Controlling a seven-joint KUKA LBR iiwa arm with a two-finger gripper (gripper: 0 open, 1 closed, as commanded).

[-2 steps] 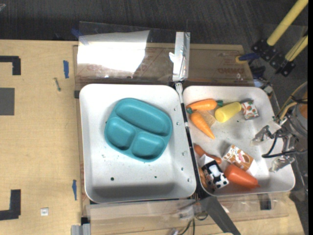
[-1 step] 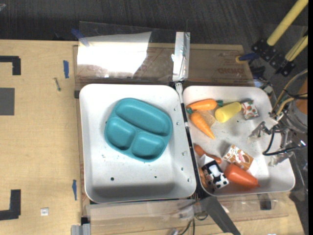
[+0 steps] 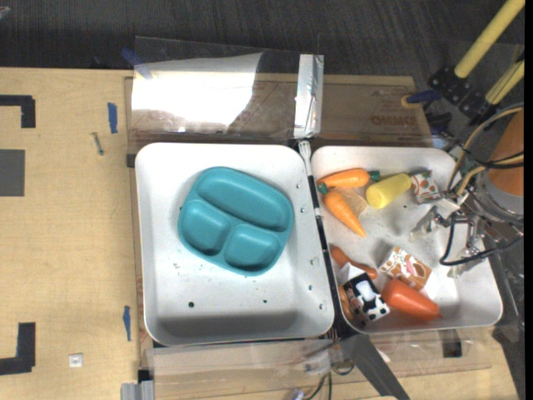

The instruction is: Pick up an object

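In right bin [image 3: 487, 294], toys untouched; nothing picked up yet. Claw [image 3: 454, 223] grip cannot be told.

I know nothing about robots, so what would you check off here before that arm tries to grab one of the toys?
1. Toys to pick in the right bin: ok. Two carrots, a yellow piece, an orange piece, a cow toy and small cartons lie there.
2. Gripper over that bin: ok, it sits near the right side.
3. Fingers open: cannot tell, cables blur them.
4. Nothing already held: cannot tell.
5. A toy lying apart: ok, the yellow piece has bare floor below it.
6. Left bin ready for a drop: ok, it holds a teal tray with bare floor around it.
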